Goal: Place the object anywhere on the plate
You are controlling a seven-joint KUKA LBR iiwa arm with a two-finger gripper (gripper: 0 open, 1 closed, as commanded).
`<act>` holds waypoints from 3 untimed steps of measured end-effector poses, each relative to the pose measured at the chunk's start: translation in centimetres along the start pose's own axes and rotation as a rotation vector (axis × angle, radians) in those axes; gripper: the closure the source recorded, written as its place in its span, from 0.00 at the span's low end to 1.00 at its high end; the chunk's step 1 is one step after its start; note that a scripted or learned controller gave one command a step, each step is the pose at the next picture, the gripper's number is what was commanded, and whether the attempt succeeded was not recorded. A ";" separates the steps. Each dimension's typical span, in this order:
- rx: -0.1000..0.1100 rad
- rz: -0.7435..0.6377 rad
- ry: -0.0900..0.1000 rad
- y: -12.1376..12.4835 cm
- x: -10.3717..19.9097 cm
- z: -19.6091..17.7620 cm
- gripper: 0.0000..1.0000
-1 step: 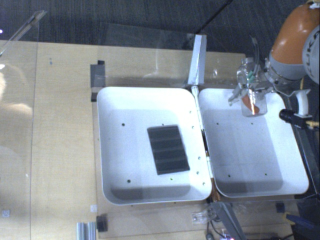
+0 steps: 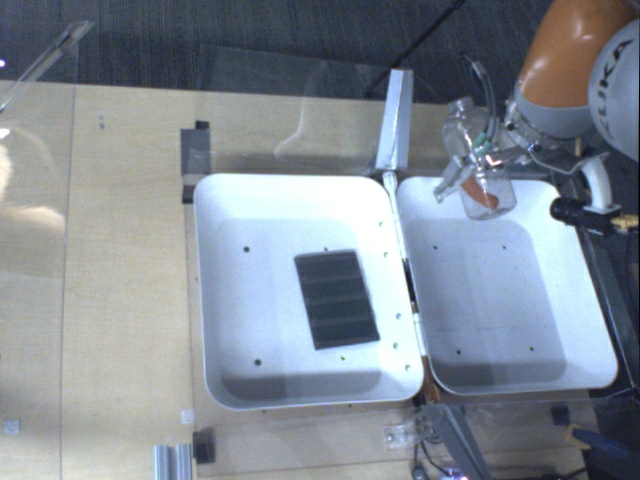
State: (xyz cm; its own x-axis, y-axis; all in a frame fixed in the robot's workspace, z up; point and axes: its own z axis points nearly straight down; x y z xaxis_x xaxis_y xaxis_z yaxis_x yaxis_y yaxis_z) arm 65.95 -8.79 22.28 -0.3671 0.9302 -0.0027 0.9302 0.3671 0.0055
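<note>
A dark grey ribbed rectangular plate (image 2: 337, 299) lies flat in the middle of the left white bin (image 2: 220, 268). A small red-orange object (image 2: 483, 197) shows at the far edge of the right white bin (image 2: 540, 358), seen through the clear plastic of my gripper (image 2: 474, 190). The gripper sits right at the object, near the bin's back wall, and its clear parts blur the outline there. Whether the object rests on the bin floor or is lifted off it cannot be told. The grey arm with its orange band (image 2: 572, 43) reaches in from the upper right.
A raised divider (image 2: 408, 278) where the two bin rims meet separates gripper and plate. A metal bracket (image 2: 394, 123) stands behind the bins at the middle. Black cables (image 2: 590, 213) hang by the right bin's far right corner. Wooden bench (image 2: 100, 268) lies to the left.
</note>
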 end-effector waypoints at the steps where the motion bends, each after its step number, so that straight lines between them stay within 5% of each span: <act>1: 0.004 0.161 0.003 -2.9 5.9 3.8 1.00; 2: 0.001 0.237 0.000 -2.8 3.3 -1.2 1.00; 3: -0.001 0.201 0.001 -5.9 10.6 -7.5 1.00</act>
State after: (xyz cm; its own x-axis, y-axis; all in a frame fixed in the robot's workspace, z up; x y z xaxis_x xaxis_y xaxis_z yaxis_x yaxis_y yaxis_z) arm 56.49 -1.12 29.69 -0.1738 0.9848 -0.0006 0.9848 0.1738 0.0067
